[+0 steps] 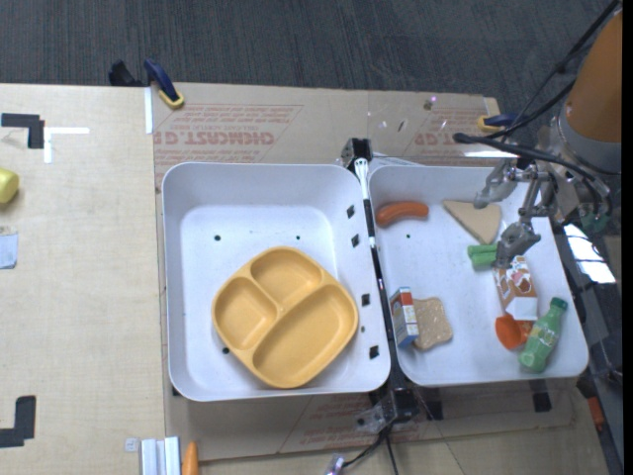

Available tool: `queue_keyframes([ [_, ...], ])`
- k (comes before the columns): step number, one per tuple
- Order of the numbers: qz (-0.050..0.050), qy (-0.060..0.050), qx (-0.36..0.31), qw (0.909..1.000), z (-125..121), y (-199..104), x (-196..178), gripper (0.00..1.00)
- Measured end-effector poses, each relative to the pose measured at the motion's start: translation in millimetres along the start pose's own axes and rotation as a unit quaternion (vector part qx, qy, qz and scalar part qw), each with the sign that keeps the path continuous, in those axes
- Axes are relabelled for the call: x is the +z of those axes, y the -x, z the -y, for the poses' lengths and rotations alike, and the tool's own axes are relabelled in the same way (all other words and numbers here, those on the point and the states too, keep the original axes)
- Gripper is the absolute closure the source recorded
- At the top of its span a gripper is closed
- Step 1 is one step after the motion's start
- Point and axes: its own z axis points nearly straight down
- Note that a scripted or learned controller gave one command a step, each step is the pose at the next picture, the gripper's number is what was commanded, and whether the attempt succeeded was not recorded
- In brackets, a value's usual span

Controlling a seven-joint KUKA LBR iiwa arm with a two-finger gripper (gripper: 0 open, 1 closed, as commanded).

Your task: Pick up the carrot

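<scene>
Scene: a tabletop (79,295) seen from above at a slant, bearing two shallow white bins side by side.
Left bin (188,206): holds a yellow plate (285,316) with three compartments, lying flat toward the near side.
Right bin (445,354): holds several small food items.
Carrot (510,332): a small orange piece with a green end, lying in the right bin near its front right corner, touching or just beside the green bottle.
Green bottle (543,335): lies tilted at the right bin's front right corner.
Packet (517,289): a white and orange wrapper, just behind the carrot and below the gripper.
Sausage (402,212): reddish orange, lying near the back left of the right bin.
Wedge (475,220): a tan triangular piece at the back of the right bin.
Green piece (483,255): small, just left of the gripper.
Bread (431,323): a brown slice near the front, touching a small carton (403,317) on its left.
Arm: reaches in from the right, over the right bin's far right side.
Gripper (514,240): hangs over the packet, behind the carrot and apart from it.
Jaws: whether apart or together cannot be told; nothing is seen between them.
Other: a yellow object (6,186) sits at the tabletop's left edge.
</scene>
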Motion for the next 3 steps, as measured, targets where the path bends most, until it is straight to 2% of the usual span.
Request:
queue_keyframes([
  [1,-0.001,0.001,-0.115,0.9934,-56.6,-77.6,86.5,0.00],
  [2,0.004,0.000,-0.060,0.9982,-50.1,-55.9,-243.5,0.00],
  [3,0.000,0.001,-0.057,0.9984,-111.8,-71.5,-49.5,0.00],
])
